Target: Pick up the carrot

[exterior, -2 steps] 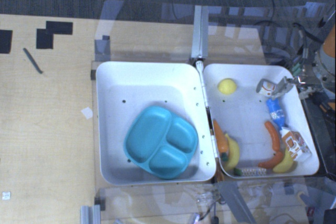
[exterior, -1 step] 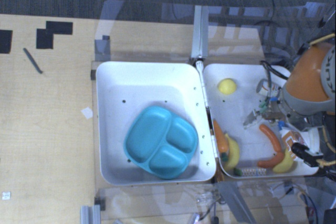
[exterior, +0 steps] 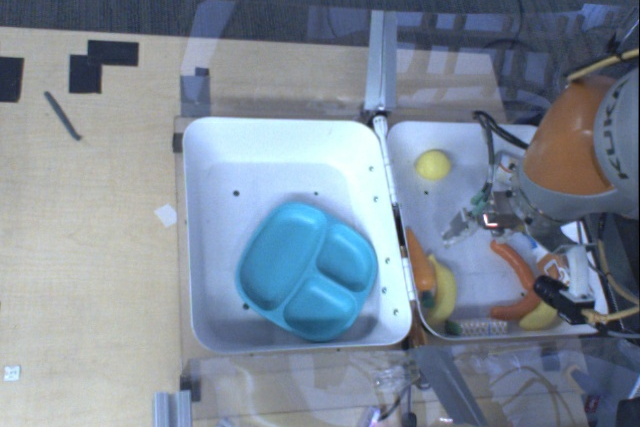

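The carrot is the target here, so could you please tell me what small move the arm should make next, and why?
Probably shift the end effector toward the view's lower left and lower it over the carrot. The carrot lies against the left wall of the right bin, next to a banana, while the end effector sits to its upper right, apart from it.
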{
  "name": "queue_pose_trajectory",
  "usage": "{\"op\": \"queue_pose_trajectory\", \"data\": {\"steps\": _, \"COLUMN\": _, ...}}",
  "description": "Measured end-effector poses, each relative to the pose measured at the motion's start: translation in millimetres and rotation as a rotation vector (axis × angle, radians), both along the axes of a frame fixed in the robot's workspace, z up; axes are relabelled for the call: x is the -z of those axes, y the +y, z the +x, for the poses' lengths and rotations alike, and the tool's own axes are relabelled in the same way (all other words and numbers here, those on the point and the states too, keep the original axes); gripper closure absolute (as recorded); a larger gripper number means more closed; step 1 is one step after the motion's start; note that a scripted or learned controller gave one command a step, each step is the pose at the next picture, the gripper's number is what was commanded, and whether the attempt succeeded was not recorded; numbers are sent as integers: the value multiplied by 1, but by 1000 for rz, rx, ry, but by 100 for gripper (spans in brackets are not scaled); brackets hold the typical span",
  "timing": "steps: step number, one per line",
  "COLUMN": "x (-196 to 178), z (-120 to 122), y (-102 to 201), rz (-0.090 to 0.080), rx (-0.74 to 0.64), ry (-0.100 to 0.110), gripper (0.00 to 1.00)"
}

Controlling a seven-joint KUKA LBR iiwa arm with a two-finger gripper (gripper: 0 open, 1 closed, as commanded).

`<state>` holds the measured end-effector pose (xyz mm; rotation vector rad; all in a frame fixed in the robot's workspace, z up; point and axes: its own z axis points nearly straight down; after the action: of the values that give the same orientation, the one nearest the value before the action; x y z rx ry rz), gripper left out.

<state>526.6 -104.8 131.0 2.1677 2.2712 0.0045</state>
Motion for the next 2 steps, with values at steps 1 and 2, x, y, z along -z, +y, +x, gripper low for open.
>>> {"op": "queue_pose_trajectory", "data": {"steps": 1, "x": -105, "z": 71, "y": -53, "rz": -3, "rx": 74, "ry": -4, "gripper": 0}}
{"op": "queue_pose_trajectory", "data": {"steps": 2, "x": 21, "z": 72, "y": 11, "rz": 0, "rx": 113, "ry": 2, "gripper": 0}}
